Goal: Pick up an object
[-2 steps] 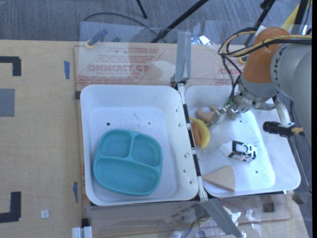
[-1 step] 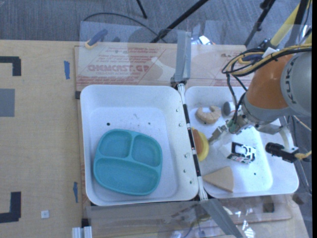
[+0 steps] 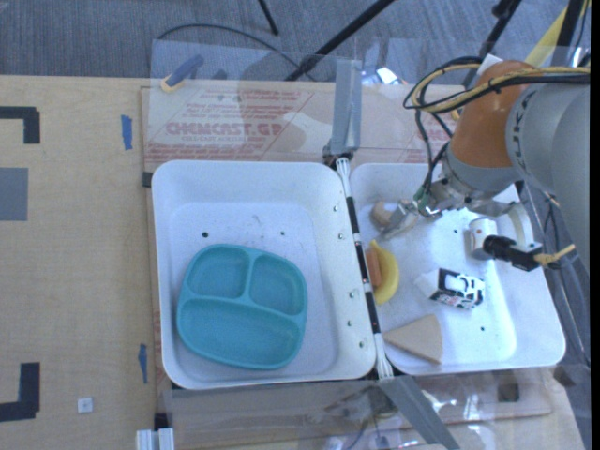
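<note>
Quick count: two white bins, five things in them. The left bin point(image 3: 244, 209) has just one, a teal plate point(image 3: 244, 307) with three compartments, sitting toward its near edge. The right bin point(image 3: 511, 331) has four loose bits:

- One beige lump point(image 3: 382, 214) near the far left corner.
- One yellow banana-shaped piece point(image 3: 382, 272) along the left edge.
- One tan wedge point(image 3: 417, 337) in the near left corner.
- One small black-and-white item point(image 3: 458, 289) around the middle.

The gripper point(image 3: 411, 212) is down in the right bin just beside the beige lump, maybe touching it. I honestly can't tell if it's open or closed. The arm point(image 3: 525, 129) hangs over the bin's far right corner and covers that part. The banana piece and the wedge are close together. Behind both bins lies one clear sheet with red lettering point(image 3: 225, 127).
</note>
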Available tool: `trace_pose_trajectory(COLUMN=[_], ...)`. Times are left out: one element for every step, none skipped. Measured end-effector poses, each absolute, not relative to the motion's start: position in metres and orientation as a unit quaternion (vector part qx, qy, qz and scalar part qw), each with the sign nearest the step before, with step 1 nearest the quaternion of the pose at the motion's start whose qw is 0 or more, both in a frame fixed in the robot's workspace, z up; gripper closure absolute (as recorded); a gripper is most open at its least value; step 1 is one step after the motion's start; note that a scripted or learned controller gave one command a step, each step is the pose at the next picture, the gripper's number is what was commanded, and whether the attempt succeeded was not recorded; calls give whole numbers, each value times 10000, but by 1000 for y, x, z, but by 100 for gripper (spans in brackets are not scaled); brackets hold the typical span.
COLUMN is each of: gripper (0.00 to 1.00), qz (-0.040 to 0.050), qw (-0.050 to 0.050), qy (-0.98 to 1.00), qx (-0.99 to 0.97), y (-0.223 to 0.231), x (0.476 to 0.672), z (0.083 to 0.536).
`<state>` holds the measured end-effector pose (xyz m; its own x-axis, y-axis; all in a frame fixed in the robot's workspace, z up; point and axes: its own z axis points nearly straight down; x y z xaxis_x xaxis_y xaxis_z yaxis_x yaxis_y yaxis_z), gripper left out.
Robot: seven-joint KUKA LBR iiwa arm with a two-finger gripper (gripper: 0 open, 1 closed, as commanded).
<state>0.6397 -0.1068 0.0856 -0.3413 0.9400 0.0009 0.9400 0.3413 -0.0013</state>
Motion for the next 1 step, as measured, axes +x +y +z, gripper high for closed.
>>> trace_pose_trajectory(gripper=[0], qz=[19], qw=[11], qy=[-8211], qx=[-5707], y=[-101], x=[667], z=[85])
